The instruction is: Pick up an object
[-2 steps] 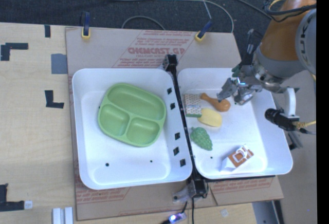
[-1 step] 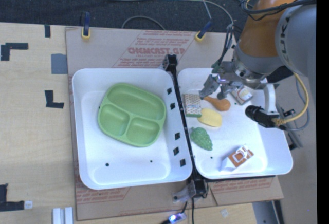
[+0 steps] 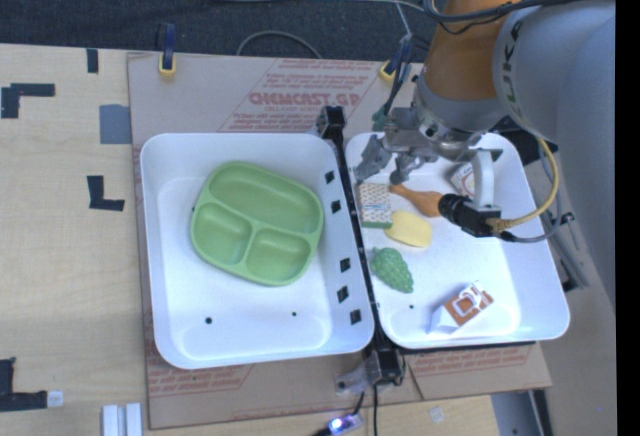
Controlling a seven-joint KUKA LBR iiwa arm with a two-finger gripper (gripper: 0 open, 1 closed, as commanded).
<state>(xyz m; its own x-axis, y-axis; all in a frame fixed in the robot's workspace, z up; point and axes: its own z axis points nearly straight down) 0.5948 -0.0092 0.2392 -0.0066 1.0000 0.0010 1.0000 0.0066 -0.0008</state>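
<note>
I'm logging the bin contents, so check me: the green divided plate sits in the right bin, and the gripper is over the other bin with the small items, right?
Not quite. The camera view shows the green divided plate in the left bin, not the right. The gripper is over the right bin with the small items.

Green tray (image 3: 258, 222), yellow block (image 3: 411, 229), green bumpy toy (image 3: 393, 269) — orange-and-white carton (image 3: 466, 304)

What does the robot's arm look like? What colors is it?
The arm is fat and smooth, mostly shiny grey, with a round orange band above the wrist. Its gripper is grey metal. Thin black and yellowish cables loop around the wrist, and a black plug sticks out below it.
</note>
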